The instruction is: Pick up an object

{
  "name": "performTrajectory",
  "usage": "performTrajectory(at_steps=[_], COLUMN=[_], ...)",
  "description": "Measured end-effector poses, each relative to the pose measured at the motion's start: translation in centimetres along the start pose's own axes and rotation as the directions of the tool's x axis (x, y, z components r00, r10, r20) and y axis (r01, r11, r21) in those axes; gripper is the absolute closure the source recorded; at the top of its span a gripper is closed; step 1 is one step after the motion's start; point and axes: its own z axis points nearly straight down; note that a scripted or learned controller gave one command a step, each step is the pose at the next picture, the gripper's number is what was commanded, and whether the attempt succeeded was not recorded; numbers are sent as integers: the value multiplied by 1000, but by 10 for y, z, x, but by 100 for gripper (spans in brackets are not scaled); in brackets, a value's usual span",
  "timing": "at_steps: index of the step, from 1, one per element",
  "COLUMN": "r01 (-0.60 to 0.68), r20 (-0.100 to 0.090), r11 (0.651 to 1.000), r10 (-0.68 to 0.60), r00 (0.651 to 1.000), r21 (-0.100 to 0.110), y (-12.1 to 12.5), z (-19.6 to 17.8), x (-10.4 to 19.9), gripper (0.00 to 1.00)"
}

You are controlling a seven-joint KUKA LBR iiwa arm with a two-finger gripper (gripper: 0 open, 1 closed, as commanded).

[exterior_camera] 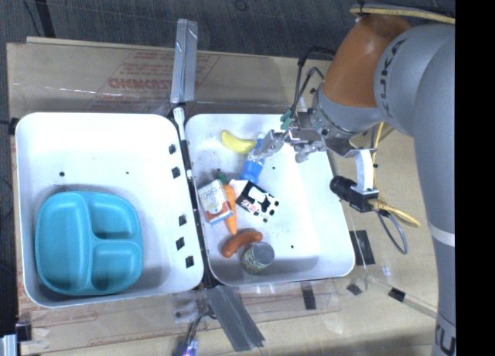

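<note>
grey metal claw (271, 145), on the grey arm (410, 76) with its orange band (357, 56), reaching in from the right over the upper part of the right bin (325, 215); whether its fingers are spread or closed cannot be told from this angle.

- blue object (253, 169): directly under the claw tip, touching or nearly touching it; whether it is gripped cannot be told.
- yellow banana (237, 142): just left of the claw, near the bin's far wall.
- black-and-white patterned piece (259, 202): below the blue object, mid-bin.
- small printed packet (212, 198): left of the patterned piece, beside an orange carrot-like item (230, 206) lying lengthwise against it.
- reddish sausage shape (241, 242): nearer the front, tilted.
- round metal can (258, 258): at the front wall, touching the sausage shape.
- left bin (85, 145): white, beside the right bin, holding a turquoise divided tray (89, 242) in its front left part.
- counter (108, 68): brown cardboard sheet with red print behind both bins; a grey bar (184, 64) stands between the bins at the rear.
</note>
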Motion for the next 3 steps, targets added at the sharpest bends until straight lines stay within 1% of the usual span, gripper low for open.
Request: performTrajectory(at_steps=[1,2,3], r01=[103,117,121], r20=[5,1,1], r11=[995,993,993], r10=[-102,-117,-121], r00=[995,993,993], r21=[-17,-4,-3], y=[0,29,30], z=[94,124,114], x=[-14,-59,-58], gripper=[0,0,100])
